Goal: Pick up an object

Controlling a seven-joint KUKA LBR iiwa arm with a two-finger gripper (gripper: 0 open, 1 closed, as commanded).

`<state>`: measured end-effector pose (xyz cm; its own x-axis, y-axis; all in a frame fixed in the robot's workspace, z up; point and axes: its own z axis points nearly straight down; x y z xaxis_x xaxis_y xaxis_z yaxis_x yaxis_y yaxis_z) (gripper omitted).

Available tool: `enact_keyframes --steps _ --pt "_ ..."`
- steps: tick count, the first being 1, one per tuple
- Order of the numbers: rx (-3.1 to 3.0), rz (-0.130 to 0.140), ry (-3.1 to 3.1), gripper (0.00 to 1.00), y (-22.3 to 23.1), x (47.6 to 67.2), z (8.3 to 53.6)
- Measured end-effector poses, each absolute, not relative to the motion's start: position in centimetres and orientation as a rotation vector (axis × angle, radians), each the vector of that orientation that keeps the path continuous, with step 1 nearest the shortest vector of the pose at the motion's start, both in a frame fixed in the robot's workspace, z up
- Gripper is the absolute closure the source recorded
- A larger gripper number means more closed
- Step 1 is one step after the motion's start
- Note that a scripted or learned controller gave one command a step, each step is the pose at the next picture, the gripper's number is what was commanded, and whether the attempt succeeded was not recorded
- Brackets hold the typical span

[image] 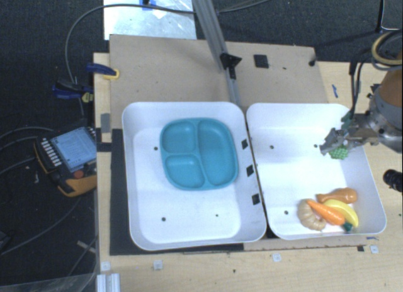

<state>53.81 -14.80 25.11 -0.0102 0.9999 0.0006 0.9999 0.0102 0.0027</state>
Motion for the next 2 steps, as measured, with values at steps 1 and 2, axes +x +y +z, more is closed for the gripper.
enact_keyframes --steps 1,2 --pt "2.208 0.005 2.234 1.00 -9.7 54.6 25.7" --pt "2.208 0.006 2.233 1.00 -4.5 56.1 25.6"
